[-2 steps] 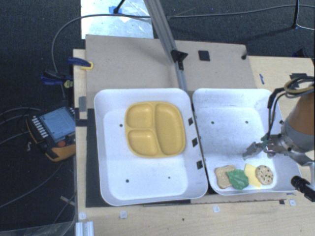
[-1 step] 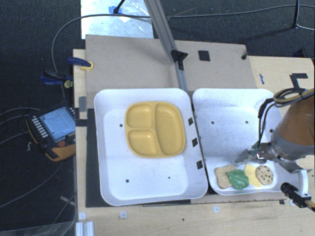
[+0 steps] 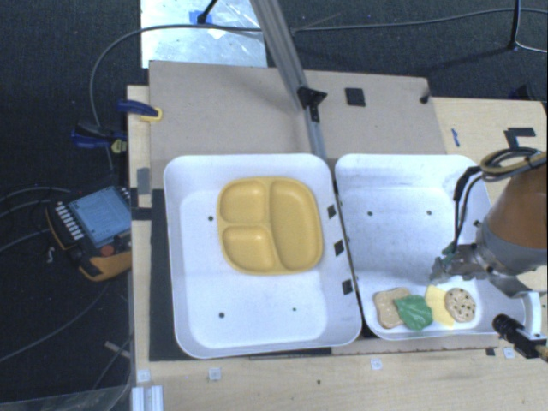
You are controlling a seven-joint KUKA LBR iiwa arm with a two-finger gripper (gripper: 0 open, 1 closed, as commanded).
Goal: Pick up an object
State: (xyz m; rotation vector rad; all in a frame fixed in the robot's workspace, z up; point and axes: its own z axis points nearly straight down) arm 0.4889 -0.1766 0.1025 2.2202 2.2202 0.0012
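Several toy foods lie in the front corner of the right bin (image 3: 402,221): a tan toast slice (image 3: 388,306), a green leafy piece (image 3: 416,312), a yellow wedge (image 3: 437,305) and a round speckled cookie (image 3: 461,304). My gripper (image 3: 452,269) hangs low over the right bin's right side, just above and behind the yellow wedge and the cookie. The arm's orange band (image 3: 519,217) and grey wrist cover the bin's right edge. Nothing is visibly held.
A yellow three-compartment plate (image 3: 270,225) sits in the back middle of the left bin (image 3: 248,315). A slanted metal pole (image 3: 291,58) crosses the bench behind the bins. Cables and a handheld device (image 3: 96,229) lie off the bench at the left.
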